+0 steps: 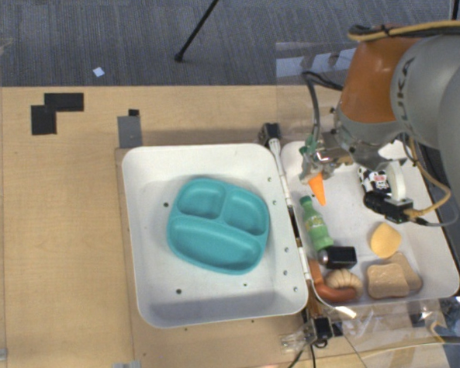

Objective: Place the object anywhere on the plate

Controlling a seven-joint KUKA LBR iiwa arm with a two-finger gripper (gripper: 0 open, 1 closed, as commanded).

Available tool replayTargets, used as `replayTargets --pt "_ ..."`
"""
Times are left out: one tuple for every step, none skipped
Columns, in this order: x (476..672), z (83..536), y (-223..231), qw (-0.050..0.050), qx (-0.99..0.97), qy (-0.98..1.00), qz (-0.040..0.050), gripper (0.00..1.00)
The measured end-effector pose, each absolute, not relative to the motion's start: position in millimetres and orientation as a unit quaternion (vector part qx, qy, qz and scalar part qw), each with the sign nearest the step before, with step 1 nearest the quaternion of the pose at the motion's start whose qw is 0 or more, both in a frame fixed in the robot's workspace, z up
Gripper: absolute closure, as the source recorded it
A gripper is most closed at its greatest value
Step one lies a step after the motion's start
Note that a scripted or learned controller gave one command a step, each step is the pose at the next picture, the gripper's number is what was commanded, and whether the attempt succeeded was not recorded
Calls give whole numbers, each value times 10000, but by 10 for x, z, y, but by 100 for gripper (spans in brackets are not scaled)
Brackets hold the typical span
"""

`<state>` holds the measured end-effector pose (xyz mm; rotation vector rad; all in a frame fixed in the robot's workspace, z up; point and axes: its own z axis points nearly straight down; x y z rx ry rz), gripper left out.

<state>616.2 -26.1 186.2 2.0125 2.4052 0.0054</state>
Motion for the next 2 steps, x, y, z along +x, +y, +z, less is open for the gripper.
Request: replayTargets --pt "5855 1848 515 -5 6657 7463 29 100" --pt "5860 1851 468 11 6679 7443 17 0"
